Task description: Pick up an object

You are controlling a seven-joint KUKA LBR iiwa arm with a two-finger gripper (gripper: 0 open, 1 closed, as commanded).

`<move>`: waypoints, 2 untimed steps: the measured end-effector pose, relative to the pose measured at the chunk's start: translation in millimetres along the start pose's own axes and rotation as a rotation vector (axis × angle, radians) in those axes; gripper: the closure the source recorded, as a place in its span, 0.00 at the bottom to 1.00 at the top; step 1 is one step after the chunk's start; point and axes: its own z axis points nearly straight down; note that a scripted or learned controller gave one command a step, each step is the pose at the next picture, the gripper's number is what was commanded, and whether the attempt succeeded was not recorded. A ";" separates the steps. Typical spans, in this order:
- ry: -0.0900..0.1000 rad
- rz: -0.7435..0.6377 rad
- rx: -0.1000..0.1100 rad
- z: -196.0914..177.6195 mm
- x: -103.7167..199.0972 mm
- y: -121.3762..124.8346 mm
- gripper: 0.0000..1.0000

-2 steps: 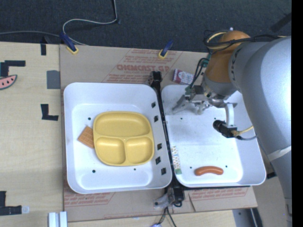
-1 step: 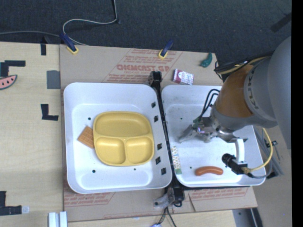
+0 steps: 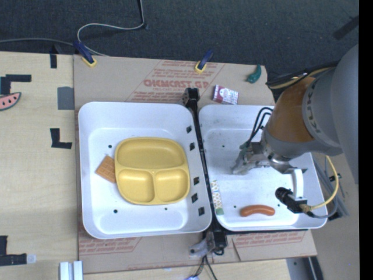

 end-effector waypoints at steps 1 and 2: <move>0.001 -0.001 0.001 -9.1 0.5 0.1 1.00; 0.001 -0.001 0.001 -18.3 1.0 0.3 1.00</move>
